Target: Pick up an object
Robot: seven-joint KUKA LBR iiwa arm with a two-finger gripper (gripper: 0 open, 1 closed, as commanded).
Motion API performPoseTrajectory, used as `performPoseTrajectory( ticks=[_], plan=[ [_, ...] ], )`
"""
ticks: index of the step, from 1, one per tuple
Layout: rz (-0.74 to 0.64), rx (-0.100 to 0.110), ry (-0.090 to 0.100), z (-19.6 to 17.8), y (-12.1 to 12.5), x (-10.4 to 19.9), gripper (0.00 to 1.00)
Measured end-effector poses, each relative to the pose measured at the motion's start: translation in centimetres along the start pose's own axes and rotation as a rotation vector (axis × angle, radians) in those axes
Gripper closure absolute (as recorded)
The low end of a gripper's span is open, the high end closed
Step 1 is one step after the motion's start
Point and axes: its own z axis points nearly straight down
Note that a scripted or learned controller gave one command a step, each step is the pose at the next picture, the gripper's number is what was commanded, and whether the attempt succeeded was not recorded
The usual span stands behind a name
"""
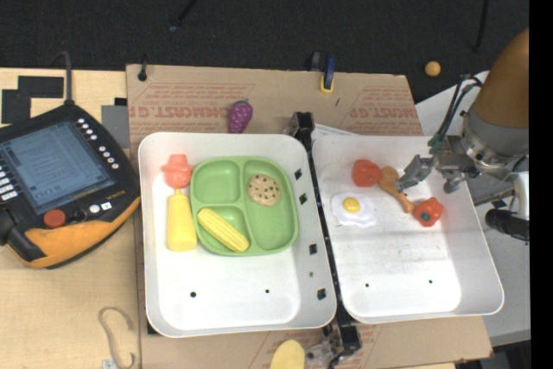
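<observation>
Red pepper (428, 210) lying in right bin (449, 294), just at 6 o'clock of hand (432, 170). Hand spread wide, gripping nothing, hovering over bin's 3 o'clock side. Tan wooden piece (396, 188) just at 9 o'clock of hand, touching red tomato (366, 173). Fried egg (352, 207) further toward 8 o'clock. Green tray (285, 229) with cookie (263, 188) and corn (223, 229) in left bin (225, 307).

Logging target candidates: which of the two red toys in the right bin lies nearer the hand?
The red toy near the bin's right wall, beside the hand; the other lies farther left.
</observation>
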Motion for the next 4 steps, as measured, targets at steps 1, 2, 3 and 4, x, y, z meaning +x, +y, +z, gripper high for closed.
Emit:
performPoseTrajectory(
  ticks=[1,2,3,4],
  plan=[
    [-0.002,-0.012,-0.002,-0.7,0.3,0.0,0.0],
    [-0.005,-0.009,-0.001,3.6,0.5,0.4,0.0],
    [-0.007,-0.02,0.004,8.8,0.3,0.5,0.0],
    [-0.006,-0.023,0.0,10.3,0.7,0.8,0.0]
  ],
)
